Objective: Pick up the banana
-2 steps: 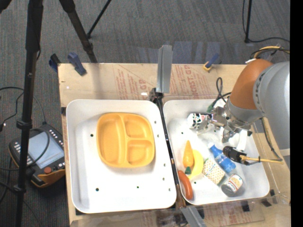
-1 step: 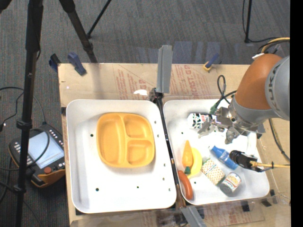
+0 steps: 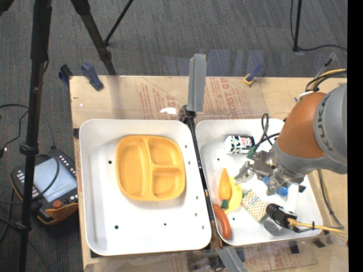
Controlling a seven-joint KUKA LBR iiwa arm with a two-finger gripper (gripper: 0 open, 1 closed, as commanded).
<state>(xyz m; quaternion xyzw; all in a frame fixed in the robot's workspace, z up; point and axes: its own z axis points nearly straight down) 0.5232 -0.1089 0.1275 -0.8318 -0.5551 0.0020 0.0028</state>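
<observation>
Bench (image 3: 136,98): pale board with red print, on grey carpet (image 3: 227,27).
2 white bins side by side: left bin (image 3: 93,208), right bin (image 3: 317,220).
Right bin, near-left corner: 1 red-orange sausage-shaped item (image 3: 223,222).
Behind it, by the left wall: 1 banana (image 3: 226,186), with 1 patterned packet (image 3: 253,204) just beside.
Gripper (image 3: 264,177): right of the banana, apart from it; open or closed cannot be told.
Far side: 1 black-and-white carton (image 3: 239,144).
Left bin: 1 yellow plate (image 3: 150,166), 3 compartments.
Beyond: black tripod legs (image 3: 85,16).
</observation>
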